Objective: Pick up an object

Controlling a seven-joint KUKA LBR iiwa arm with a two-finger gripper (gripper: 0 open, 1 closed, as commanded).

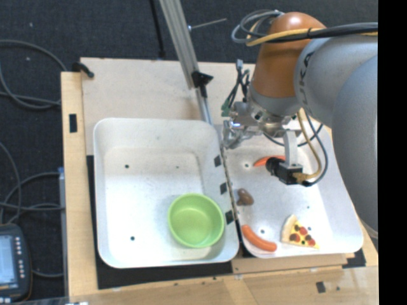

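Bowl [196, 219] hugs left bin's [127, 138] front-right corner.

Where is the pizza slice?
The pizza slice lies in the right bin, near its front edge, just right of the hot dog.

No readable text, label, brand, number or sign appears anywhere; the small screen [11, 257] at the left edge is too blurred to read.
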